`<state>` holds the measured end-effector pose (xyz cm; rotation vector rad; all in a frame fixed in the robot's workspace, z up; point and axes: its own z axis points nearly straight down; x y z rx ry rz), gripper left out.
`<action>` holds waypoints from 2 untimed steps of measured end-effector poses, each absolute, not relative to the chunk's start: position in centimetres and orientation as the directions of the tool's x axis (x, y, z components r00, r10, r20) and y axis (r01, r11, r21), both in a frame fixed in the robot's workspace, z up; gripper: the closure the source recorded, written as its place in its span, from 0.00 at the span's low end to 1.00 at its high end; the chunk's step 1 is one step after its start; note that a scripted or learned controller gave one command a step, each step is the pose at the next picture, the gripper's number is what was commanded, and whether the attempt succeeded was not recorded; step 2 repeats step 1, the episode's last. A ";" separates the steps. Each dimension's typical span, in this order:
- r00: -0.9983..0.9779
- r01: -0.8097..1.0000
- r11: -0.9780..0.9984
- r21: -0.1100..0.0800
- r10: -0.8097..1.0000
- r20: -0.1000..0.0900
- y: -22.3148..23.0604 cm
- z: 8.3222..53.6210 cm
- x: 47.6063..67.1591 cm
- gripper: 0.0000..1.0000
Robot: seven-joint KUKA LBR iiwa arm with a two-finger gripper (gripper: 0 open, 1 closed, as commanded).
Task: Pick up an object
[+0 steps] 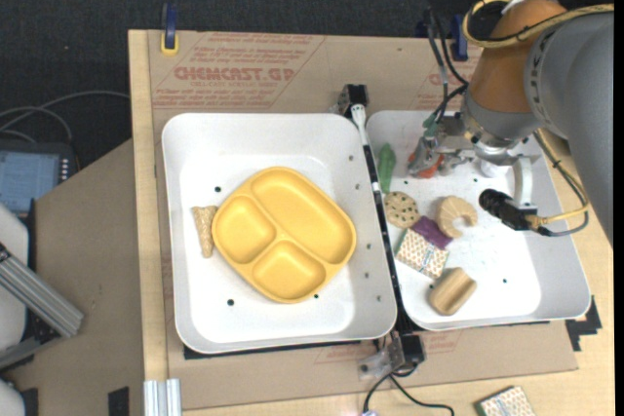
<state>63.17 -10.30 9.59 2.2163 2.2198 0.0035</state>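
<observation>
Arm low over the back of the right bin, nothing visibly lifted yet.

The gripper [429,156] hangs at the far left corner of the right bin [561,292], close to an orange-red bit at its tip and just right of a green piece [386,167] lying along the bin's wall; whether the jaws are spread or closed I cannot tell, and no item shows between them. Candidates for the pick lie clustered in this bin: a round cookie [400,208], a cream pastry [454,213], a patterned block [423,250] and a tan cylinder [450,291] nearer the front. They are loose and close together, so a grasp there likely nudges neighbours. The left bin [185,209] holds a yellow divided plate [283,234] with a cracker stick [204,230] touching its left rim, well apart from the arm's reach now.
</observation>
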 end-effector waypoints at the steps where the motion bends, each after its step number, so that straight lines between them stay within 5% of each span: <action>1: -0.004 1.000 0.004 -0.001 1.000 0.003 -5.5 19.0 57.0 1.00; 2: -0.004 1.000 0.004 -0.001 1.000 0.003 -5.5 19.0 57.0 1.00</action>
